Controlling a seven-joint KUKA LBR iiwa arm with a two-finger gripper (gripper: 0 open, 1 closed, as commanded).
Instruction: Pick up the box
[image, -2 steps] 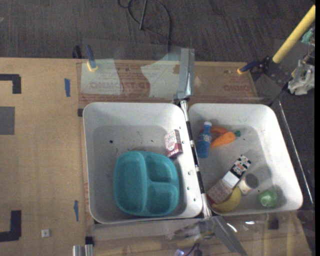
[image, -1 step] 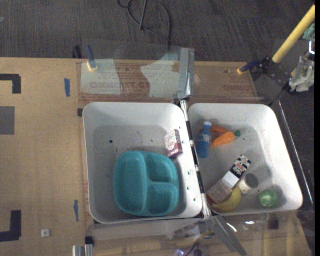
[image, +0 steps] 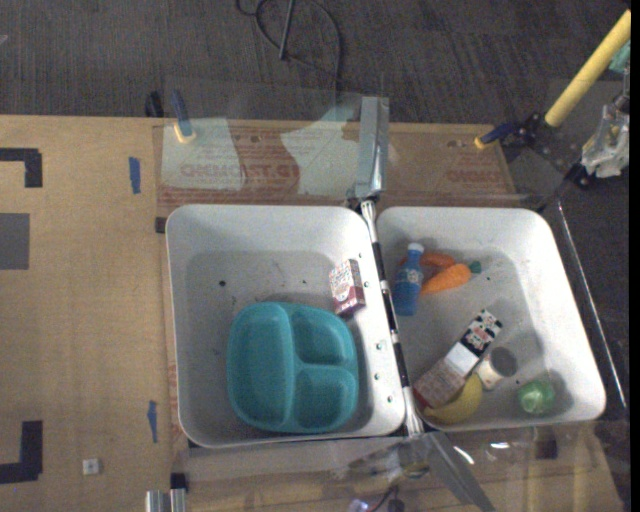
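A small pink and white box (image: 347, 286) stands in the left bin (image: 200, 300), against its right wall, just above the upper right corner of a teal divided plate (image: 290, 365). In the right bin (image: 560, 290) a longer carton (image: 462, 355) with a black-and-white patterned end lies slantwise, its lower end resting by a banana (image: 457, 405).
The right bin also holds a blue bottle (image: 407, 280), an orange carrot (image: 446, 278), a small white cup-like piece (image: 490, 373) and a green round item (image: 536, 397). A yellow pole (image: 588, 70) and clamps stand beyond the bench at the top right.
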